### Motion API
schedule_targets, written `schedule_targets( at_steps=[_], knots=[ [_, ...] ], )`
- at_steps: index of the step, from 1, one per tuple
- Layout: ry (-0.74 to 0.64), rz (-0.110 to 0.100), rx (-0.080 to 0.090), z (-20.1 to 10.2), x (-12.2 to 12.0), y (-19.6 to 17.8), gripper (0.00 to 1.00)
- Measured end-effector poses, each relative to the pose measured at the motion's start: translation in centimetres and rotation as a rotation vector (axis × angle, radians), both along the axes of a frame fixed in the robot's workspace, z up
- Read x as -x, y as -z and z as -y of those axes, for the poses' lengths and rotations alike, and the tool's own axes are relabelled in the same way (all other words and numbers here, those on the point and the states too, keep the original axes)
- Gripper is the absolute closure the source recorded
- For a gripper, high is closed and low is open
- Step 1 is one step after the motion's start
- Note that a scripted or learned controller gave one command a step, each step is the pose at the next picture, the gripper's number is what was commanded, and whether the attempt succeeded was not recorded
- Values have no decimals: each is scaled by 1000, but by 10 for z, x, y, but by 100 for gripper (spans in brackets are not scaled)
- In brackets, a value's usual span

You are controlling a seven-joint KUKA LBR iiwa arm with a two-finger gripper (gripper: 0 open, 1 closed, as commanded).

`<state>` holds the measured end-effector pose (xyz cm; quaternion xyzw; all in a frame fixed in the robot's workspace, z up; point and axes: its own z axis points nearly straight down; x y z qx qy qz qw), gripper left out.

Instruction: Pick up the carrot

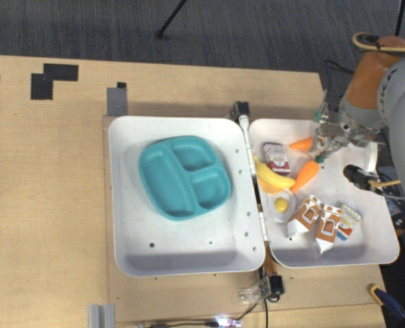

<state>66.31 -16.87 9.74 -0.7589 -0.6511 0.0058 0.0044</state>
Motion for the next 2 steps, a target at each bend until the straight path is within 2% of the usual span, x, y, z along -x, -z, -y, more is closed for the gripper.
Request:
schedule_targets(
  at_steps=[1, 2],
  knots=[
    [-52, 20, 2, 12, 102, 9, 100],
    [-52, 19, 0, 11, 102, 11, 0]
  ],
)
